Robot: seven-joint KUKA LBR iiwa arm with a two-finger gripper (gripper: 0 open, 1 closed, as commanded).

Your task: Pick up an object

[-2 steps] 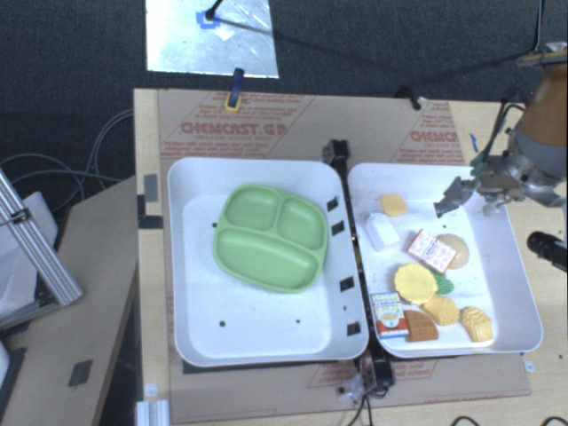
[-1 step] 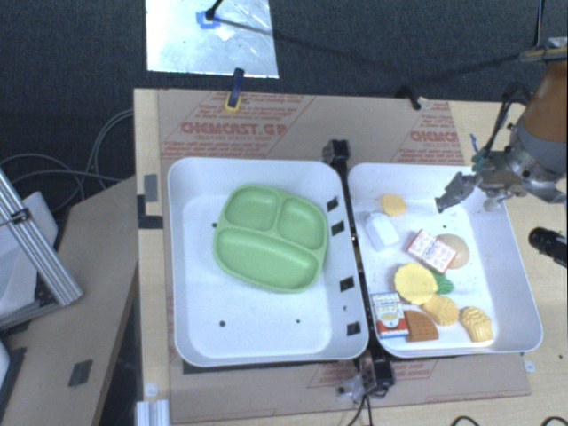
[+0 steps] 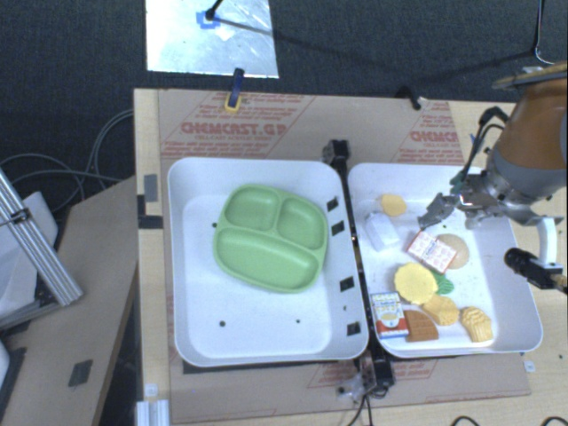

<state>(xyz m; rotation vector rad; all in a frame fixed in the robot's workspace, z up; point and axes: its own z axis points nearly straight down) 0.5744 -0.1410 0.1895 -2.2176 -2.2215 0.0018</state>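
Above the right bin point(image 3: 529, 328) hovers the gripper point(image 3: 441, 209), nothing between its fingers

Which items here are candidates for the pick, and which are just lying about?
Job: gripper; right bin's toy food: red-and-white packet, yellow round piece, small yellow piece, white block.
Lying about: green divided plate, left bin.

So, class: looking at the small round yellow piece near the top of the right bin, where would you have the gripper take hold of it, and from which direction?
Grip the yellow piece across its middle, coming straight down from above. It lies low on the right bin floor with bare floor around it, so fingers could likely drop either side. The gripper is close, to its right.
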